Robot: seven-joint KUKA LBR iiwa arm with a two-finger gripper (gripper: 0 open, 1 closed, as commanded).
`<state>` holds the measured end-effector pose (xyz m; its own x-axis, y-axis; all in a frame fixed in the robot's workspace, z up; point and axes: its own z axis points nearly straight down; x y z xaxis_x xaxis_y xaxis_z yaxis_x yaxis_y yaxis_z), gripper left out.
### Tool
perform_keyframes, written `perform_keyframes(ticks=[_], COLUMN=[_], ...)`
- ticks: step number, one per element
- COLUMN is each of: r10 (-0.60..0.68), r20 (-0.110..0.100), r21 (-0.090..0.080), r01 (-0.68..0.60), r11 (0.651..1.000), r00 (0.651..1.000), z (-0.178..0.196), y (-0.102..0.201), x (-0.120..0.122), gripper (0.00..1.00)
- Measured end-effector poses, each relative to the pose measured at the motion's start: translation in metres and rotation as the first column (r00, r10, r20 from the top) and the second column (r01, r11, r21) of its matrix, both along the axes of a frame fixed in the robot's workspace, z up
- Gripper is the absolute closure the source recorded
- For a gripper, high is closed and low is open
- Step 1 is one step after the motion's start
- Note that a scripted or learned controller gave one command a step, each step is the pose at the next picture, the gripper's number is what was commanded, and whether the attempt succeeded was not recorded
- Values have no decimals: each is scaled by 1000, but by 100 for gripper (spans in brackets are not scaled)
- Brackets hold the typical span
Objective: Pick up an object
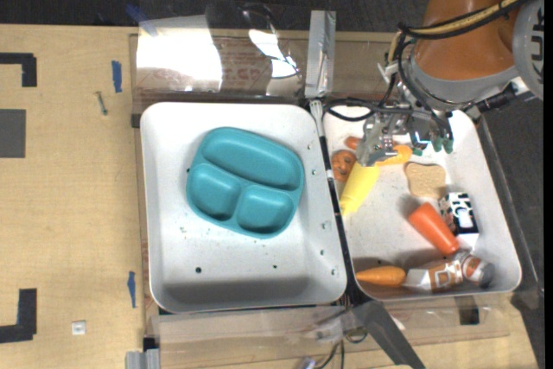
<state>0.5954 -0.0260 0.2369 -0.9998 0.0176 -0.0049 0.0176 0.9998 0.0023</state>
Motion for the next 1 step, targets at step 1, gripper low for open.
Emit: perform_keyframes(ticks=[1], r10=[-1], r20=[2], r21=[1], r01=[1], r11=[1000], r00=[1000], z=[8], y=[0], x=[1], gripper=[100])
